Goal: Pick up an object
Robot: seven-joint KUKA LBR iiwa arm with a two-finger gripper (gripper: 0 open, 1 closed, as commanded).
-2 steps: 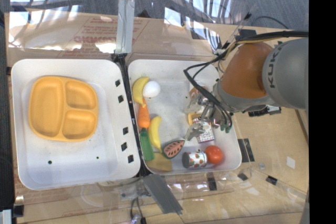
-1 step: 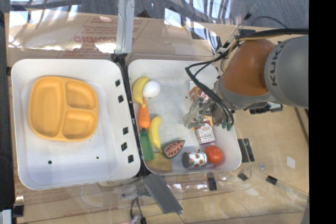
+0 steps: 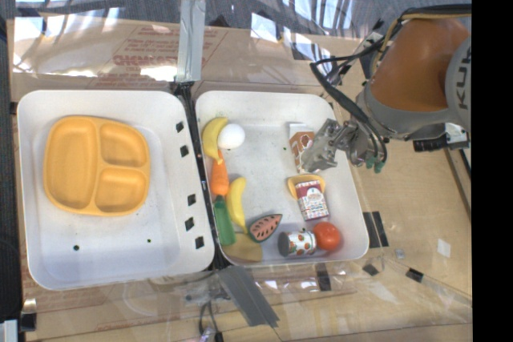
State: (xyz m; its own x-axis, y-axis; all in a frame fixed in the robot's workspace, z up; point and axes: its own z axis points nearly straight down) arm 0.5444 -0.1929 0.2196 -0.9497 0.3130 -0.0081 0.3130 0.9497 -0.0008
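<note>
My gripper (image 3: 322,150) hangs over the right side of the right bin (image 3: 264,112), coming in from the right. It is just beside a brown and white packet (image 3: 300,143) and above a yellow wedge (image 3: 304,184) and a red carton (image 3: 312,203). Nothing shows held in it. Along the bin's left side lie a banana (image 3: 212,137), a white ball (image 3: 232,137), a carrot (image 3: 220,177), a second banana (image 3: 236,203) and a green vegetable (image 3: 224,223). At the front lie a watermelon slice (image 3: 264,227), a can (image 3: 297,242) and a tomato (image 3: 327,236).
The left bin (image 3: 48,252) holds a yellow divided plate (image 3: 96,164). A black divider with clips (image 3: 192,172) runs between the bins. Cables (image 3: 345,72) loop from the arm above the right bin's far corner. The middle of the right bin's floor is bare.
</note>
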